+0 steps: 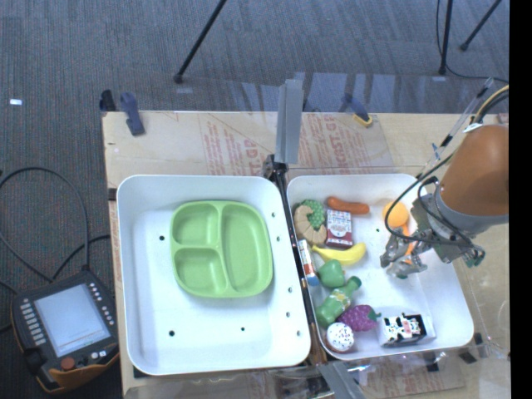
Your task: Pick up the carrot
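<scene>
Left of end effector point(405, 261): carrot point(348, 206).

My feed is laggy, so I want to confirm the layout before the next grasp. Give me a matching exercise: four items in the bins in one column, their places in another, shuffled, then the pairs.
Items:
1. carrot
2. green divided plate
3. purple grapes
4. banana

Places:
A. alone in the left bin
B. near the front edge of the right bin, beside a black-and-white carton
C. near the back wall of the right bin, above the red packet
D. middle of the right bin, just below the red packet

Pairs: 1-C, 2-A, 3-B, 4-D
</scene>
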`<move>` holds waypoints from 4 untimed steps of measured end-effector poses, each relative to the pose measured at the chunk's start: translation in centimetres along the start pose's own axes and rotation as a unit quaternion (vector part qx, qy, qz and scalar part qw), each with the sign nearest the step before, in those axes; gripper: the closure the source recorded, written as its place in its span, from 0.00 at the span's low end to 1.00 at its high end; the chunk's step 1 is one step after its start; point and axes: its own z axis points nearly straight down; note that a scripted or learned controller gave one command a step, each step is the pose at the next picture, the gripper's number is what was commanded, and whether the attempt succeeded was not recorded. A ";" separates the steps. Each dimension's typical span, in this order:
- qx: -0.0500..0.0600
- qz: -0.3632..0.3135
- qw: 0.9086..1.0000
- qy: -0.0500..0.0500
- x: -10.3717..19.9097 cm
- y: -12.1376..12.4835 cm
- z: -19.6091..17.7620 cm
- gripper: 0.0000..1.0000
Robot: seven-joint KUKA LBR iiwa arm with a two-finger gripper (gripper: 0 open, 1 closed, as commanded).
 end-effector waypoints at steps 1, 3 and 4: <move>0.003 0.014 1.000 -0.002 -2.5 0.8 -8.9 1.00; -0.001 0.031 0.999 0.005 6.4 1.8 1.3 1.00; 0.003 0.030 1.000 -0.005 5.8 1.7 0.7 0.00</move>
